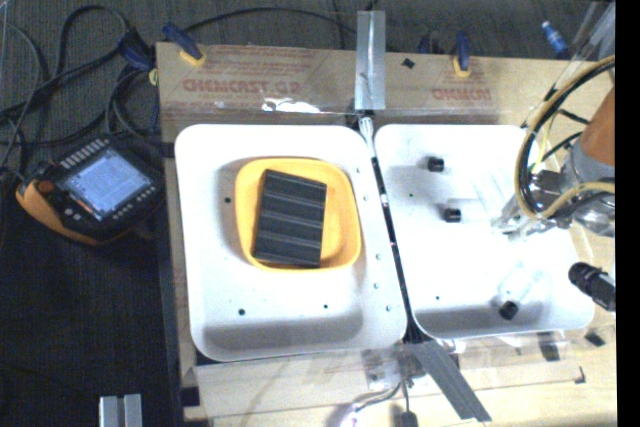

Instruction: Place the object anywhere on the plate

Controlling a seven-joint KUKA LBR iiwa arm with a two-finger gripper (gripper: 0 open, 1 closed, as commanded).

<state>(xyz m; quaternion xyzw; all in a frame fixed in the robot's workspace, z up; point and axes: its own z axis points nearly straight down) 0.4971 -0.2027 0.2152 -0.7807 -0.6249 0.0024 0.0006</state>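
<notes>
Block on plate, arm off at the right bin's far-right edge.

Nearest the camera, the front rim of the left bin (280,340) is bare white; further in, the yellow plate (345,215) lies near that bin's middle, and the dark ribbed block (291,216) rests flat on it, inside the plate's rim and turned slightly off square. In the right bin (470,315) a small black piece (508,310) sits near the front edge, another (452,213) near the middle and a third (434,164) toward the back. The gripper (520,220) (a pale blur under looping cables) hangs over the right bin's right edge, well apart from the block, with the bins' shared rim between them; how far its fingers stand apart I cannot tell.
</notes>
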